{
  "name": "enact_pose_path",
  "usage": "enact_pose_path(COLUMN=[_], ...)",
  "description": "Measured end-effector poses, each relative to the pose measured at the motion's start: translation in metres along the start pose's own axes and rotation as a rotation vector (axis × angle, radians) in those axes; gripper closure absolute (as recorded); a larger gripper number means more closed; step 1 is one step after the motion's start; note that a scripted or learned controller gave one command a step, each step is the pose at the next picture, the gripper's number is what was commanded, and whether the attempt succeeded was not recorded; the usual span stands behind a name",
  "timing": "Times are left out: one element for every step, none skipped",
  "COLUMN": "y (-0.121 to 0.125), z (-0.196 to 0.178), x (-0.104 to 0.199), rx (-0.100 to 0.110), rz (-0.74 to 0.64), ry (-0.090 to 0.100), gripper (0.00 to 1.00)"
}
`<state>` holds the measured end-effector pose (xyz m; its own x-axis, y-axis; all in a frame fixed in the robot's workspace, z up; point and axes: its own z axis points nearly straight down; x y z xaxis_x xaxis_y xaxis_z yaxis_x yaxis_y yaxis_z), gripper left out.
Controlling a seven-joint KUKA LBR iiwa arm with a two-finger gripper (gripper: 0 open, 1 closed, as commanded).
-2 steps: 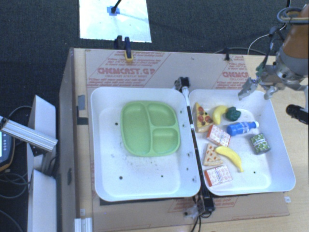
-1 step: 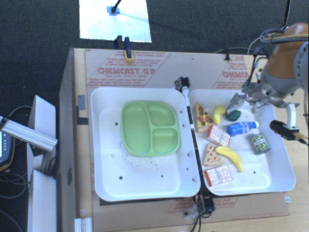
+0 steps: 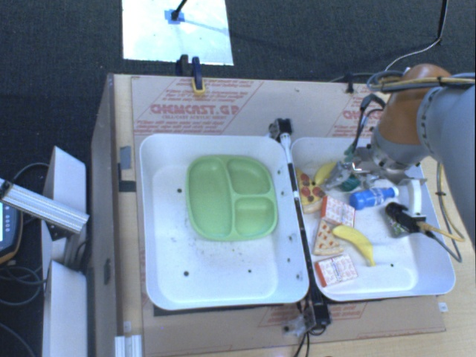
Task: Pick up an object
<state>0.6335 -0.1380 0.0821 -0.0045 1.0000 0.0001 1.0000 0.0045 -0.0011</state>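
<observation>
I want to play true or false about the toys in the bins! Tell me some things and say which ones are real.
1. The green plate lies in the left bin. True.
2. A yellow banana lies in the right bin. True.
3. The blue bottle sits on the green plate. False: it lies in the right bin, near the claw.
4. The green plate has food in it. False: its three sections hold nothing.
5. The pizza slice lies in the right bin, beside the banana. True.
</observation>
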Motion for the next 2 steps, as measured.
enact_pose_path(y=[0.0314, 0.0287], z=[0.0026, -0.0037], x=[0.0398, 0.0388], rx=[0.02, 0.036], rz=[-0.002, -0.006], ry=[0.002, 0.003], gripper=[0.0, 1.0])
